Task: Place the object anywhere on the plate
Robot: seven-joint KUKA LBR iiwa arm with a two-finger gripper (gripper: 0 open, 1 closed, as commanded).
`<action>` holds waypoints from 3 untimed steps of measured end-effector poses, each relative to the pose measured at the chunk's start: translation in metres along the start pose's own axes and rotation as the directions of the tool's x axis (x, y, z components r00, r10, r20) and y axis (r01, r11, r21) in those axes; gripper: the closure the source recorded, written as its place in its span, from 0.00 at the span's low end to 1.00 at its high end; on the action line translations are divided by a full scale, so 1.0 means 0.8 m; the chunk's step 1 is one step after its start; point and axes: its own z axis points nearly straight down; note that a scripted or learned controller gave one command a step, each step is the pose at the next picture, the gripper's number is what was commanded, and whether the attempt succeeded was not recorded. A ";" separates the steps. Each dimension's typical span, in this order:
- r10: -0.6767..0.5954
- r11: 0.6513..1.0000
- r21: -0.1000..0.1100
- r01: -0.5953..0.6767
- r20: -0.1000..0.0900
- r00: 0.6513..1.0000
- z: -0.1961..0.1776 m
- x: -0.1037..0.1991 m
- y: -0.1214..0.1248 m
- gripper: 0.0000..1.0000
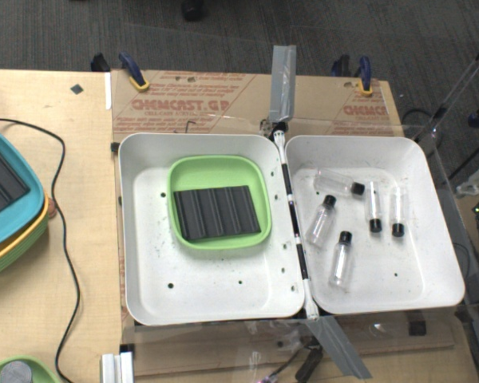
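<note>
Vials (341, 258), five clear ones with black caps, are lying scattered in the right bin (431, 290), middle-right of the frame, well apart from the green plate (184, 178) sitting in the left bin (144, 286) with a dark ribbed insert (217, 212) on it. Looks like nothing's been picked yet, so we're at the grab step. Can't tell what the claw's doing or holding; next it'd need to come down on one vial and carry it left over the divider.

Off to my far side there's a stack of teal and yellow plates (12, 206) on the wooden bench (48, 294), with a black cable (62, 238) looping past it. Behind the bins a cardboard sheet (207, 98) is pinned down by blue clamps (132, 69), and a grey tape strip (283, 86) runs up the middle.
</note>
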 end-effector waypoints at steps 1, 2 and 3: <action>0.223 0.975 0.002 -0.223 0.001 0.975 0.035 -0.005 0.009 0.00; 0.277 0.961 0.002 -0.277 0.001 0.961 0.061 -0.005 0.009 0.00; 0.278 0.961 0.000 -0.278 -0.001 0.961 -0.031 -0.005 0.010 0.00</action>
